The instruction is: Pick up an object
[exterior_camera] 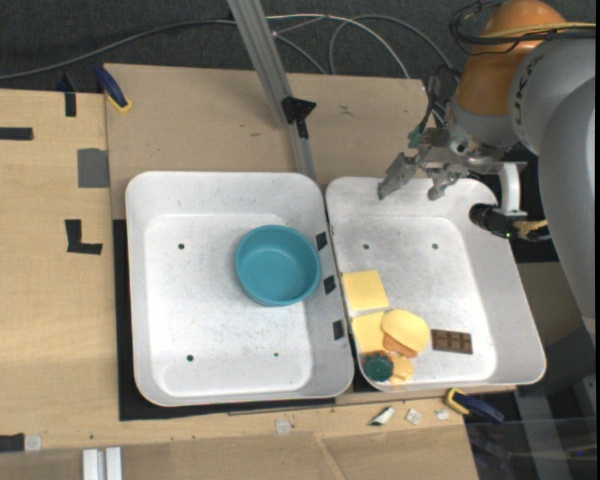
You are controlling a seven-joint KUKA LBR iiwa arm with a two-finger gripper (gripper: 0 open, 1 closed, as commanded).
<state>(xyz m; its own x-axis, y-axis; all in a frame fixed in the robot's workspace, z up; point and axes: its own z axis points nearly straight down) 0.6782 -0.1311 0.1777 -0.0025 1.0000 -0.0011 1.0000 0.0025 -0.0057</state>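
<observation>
two white bins [160,368] on the surface. end effector [415,183] spread open, apparently empty, above right bin's far edge. approach step: next calls for descent toward yellow block [364,291], nearer corner, beside small brown bar [451,342].

Nothing here is showing any writing that can be read. No label, brand name, number or sign is standing out on anything lying on the tabletop [210,128], on either white bin, or on the arm; any marks there are too small and blurred to make out.
</observation>
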